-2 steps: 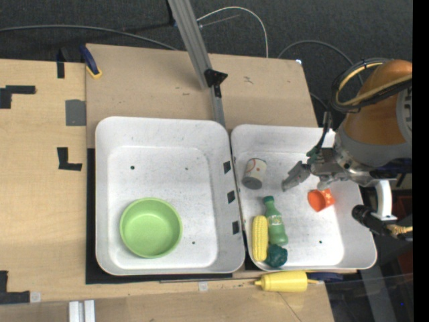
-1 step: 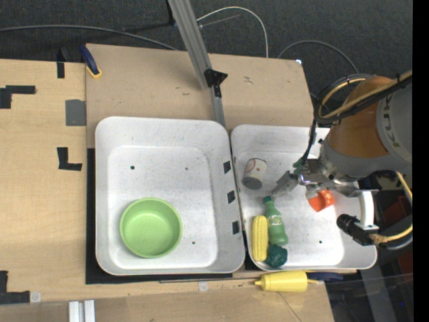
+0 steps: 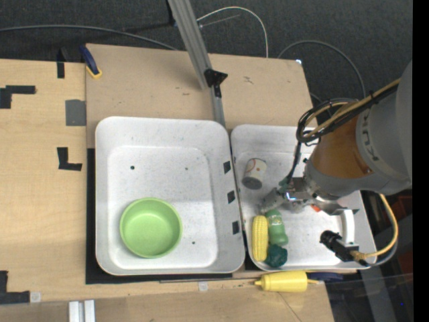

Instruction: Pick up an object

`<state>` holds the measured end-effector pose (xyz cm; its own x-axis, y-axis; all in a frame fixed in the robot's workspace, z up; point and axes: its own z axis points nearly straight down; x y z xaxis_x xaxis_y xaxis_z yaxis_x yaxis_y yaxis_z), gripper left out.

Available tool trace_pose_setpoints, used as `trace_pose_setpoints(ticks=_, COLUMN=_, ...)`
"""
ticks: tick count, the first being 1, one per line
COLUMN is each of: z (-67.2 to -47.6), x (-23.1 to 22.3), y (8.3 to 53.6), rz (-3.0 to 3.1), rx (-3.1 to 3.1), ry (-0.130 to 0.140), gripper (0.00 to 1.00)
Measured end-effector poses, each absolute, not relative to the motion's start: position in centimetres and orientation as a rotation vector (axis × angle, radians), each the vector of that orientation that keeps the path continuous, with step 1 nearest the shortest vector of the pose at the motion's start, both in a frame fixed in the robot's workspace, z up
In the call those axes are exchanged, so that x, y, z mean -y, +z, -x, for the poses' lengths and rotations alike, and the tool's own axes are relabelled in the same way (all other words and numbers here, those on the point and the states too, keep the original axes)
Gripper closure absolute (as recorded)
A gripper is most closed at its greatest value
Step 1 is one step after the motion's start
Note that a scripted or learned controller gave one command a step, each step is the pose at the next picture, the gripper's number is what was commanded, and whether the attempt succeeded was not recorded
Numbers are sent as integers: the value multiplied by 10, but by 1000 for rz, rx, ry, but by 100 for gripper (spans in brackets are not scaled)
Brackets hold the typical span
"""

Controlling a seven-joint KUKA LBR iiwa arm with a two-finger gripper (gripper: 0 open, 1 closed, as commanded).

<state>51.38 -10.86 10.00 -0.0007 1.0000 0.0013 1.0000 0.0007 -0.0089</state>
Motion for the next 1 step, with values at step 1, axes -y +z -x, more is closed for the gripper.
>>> trace_pose_setpoints(ticks=1, z=-515, x=108, y=113, rz=2215, rx=2220, ry=4, gripper=100)
